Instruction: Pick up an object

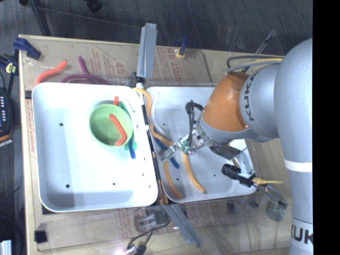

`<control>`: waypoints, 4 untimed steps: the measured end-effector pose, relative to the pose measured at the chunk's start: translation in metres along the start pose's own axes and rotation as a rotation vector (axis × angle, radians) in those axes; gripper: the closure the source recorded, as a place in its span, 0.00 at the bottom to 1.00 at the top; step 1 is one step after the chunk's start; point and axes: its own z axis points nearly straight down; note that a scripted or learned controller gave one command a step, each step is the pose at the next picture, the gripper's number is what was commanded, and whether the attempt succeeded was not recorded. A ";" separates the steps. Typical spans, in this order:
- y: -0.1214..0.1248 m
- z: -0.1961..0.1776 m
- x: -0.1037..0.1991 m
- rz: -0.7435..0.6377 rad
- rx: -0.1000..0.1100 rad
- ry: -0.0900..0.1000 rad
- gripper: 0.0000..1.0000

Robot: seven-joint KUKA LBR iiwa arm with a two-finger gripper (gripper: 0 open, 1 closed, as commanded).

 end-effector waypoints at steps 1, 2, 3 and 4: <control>-0.001 -0.010 -0.001 -0.004 0.005 0.000 1.00; 0.079 -0.098 -0.048 0.301 0.007 0.003 1.00; 0.079 -0.098 -0.048 0.301 0.007 0.004 0.00; 0.075 0.003 -0.045 0.435 0.005 0.001 0.00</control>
